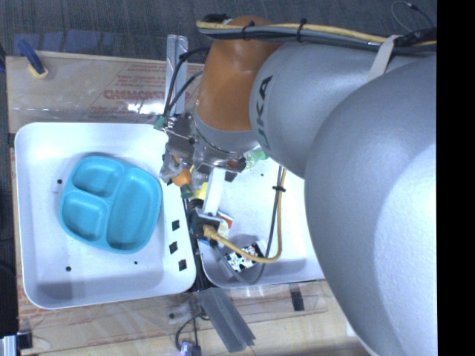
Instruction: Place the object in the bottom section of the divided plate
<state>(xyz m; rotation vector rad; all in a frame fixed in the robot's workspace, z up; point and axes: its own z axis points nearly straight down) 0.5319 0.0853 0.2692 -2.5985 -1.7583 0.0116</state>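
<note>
**Wooden bench over dark carpet**

Dark grey carpet (89, 6) fills the space beyond the surface's far edge. The surface (74, 87) is pale wood under a clear printed sheet. A blue clamp (31, 58) sits at its far left corner. Lighting is even.

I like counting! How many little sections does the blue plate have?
3. The blue plate in the left bin has two small sections on its left and one big section on its right.
</note>
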